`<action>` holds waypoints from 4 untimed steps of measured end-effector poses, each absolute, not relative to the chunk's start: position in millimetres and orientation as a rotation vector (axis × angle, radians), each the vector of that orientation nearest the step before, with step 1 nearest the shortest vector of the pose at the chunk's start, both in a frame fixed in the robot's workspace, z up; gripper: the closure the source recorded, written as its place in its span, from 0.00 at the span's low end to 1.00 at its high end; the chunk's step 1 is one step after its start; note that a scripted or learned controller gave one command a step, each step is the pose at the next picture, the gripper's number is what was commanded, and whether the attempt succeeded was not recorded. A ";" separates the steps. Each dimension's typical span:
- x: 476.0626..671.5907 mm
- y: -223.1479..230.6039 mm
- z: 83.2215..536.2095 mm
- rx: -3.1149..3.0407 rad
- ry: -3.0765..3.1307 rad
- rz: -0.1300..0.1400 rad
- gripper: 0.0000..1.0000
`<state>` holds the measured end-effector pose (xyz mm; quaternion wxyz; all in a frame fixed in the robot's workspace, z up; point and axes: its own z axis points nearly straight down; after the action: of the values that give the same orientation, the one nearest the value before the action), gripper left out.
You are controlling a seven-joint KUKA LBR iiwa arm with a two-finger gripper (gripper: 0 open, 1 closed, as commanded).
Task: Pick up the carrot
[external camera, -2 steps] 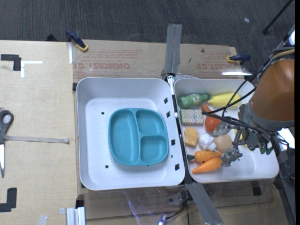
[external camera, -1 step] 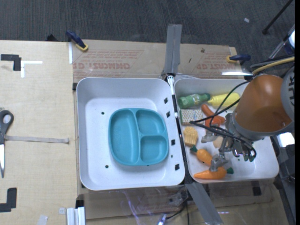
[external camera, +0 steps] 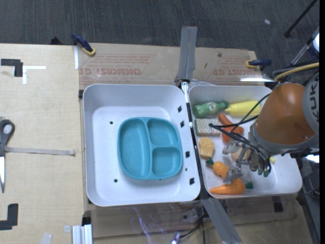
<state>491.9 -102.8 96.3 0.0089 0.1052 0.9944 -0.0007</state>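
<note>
Carrot [external camera: 228, 188] not yet lifted, lying at the near edge of the right bin [external camera: 289, 184].
You'll see the gripper [external camera: 234, 173] hanging just above it, beside a smaller orange piece [external camera: 220, 168]; whether it's closed I cannot tell. Nothing looks grasped, so grip and lift are left. The teal divided plate [external camera: 151, 148] sits in the left bin [external camera: 96, 136].

A broad orange band [external camera: 283, 113] wraps the grey arm [external camera: 312, 103]. Black cables [external camera: 238, 126] run beside the band. Below it sits the metallic tool [external camera: 238, 169].

Dark grey carpet floor [external camera: 127, 9] lies beyond a light wooden bench [external camera: 35, 136].
</note>
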 end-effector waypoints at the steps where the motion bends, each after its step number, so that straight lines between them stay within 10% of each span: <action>1: 493.3 -102.3 105.3 0.324 3.107 -0.003 1.00; 4: 481.1 -96.1 93.7 0.531 3.088 0.001 1.00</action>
<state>481.1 -96.1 93.7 0.0040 0.1695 0.9855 0.0002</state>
